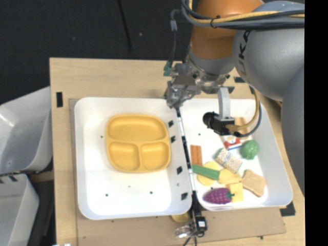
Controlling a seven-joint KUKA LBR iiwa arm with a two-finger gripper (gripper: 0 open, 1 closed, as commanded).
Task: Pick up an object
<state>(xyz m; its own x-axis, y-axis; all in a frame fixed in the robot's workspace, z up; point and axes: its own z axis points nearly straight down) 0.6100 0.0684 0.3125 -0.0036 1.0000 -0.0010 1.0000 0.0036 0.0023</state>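
My gripper (pixel 175 97) hangs over the far end of the divider between the two bins, with the arm's orange band above it. A yellow three-part plate (pixel 137 142) lies in the left bin (pixel 84 152). The right bin (pixel 269 152) holds several toy foods at its near end: a brown stick (pixel 196 154), a green leafy piece (pixel 249 149), a speckled cracker (pixel 229 160), a slice of toast (pixel 253 182), purple grapes (pixel 219 195) and a yellow-and-green corn cob (pixel 207 172). None of them touches the gripper.
A yellow cheese block (pixel 231 179) and a small red, white and blue item (pixel 233 143) also lie among the foods. The wooden bench (pixel 66 76) borders both bins. The grey arm covers the right bin's far right corner.
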